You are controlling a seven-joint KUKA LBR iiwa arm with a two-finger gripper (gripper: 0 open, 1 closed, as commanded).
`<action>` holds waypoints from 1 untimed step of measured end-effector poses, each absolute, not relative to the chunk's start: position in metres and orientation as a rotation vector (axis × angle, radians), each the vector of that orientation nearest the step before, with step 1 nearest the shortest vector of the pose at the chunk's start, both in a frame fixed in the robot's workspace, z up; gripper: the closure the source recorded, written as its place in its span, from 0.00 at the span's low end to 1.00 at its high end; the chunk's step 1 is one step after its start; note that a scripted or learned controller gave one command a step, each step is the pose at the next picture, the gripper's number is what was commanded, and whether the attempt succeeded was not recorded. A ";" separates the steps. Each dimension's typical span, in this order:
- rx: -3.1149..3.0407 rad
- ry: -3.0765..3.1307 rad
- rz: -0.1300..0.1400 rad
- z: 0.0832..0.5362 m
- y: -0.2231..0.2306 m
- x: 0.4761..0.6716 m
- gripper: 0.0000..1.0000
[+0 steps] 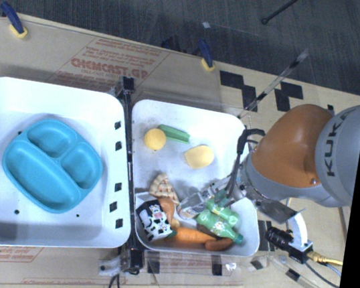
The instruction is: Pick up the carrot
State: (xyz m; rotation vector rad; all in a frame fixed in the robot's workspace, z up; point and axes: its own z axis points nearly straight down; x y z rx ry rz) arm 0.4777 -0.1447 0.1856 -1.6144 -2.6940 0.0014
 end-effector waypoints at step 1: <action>-1.395 -2.815 0.002 0.188 -0.147 0.512 0.00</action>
